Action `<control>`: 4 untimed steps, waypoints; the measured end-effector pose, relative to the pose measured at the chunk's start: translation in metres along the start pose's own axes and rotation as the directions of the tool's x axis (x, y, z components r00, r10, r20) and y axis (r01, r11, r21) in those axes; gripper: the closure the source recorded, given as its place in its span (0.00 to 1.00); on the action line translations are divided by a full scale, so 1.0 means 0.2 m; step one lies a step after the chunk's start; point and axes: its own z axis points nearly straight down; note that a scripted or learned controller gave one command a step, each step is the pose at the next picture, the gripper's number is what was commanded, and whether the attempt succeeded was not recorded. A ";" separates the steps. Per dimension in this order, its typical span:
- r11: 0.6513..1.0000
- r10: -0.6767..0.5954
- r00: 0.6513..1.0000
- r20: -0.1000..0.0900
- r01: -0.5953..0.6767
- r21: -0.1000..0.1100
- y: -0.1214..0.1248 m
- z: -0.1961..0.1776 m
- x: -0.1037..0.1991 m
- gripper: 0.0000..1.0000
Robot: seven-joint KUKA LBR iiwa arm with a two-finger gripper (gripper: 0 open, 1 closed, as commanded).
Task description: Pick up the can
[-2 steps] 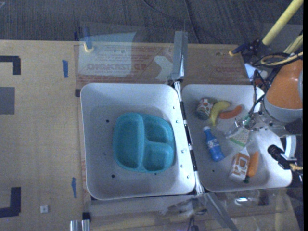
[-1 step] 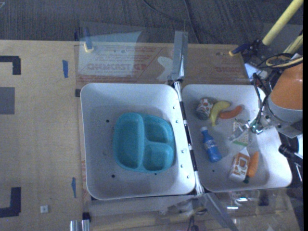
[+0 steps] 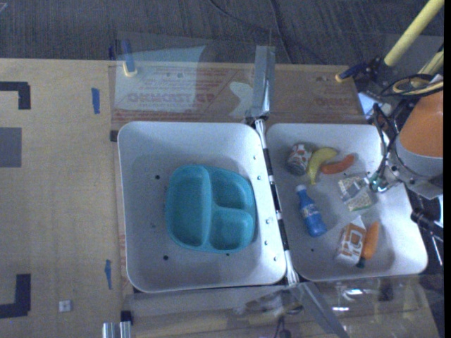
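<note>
Now arm (image 3: 423, 143) bent over rt bin (image 3: 416, 259), tool (image 3: 377, 183) near can (image 3: 299, 158).

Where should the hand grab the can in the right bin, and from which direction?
Grip the can across its round sides, coming from above. It seems to lie tipped at the right bin's far left corner, the banana close against its right, so close the fingers across its other axis.

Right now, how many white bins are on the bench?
2. The left bin holds a blue divided tray; the right bin holds the can and other items.
</note>
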 end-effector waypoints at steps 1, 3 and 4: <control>0.963 0.268 0.963 0.000 -0.268 0.007 0.51 -0.31 -0.03 1.00; 0.935 0.353 0.935 -0.001 -0.353 0.010 0.23 -0.83 0.43 1.00; 0.853 0.522 0.853 0.000 -0.522 0.011 -0.04 -0.82 0.47 1.00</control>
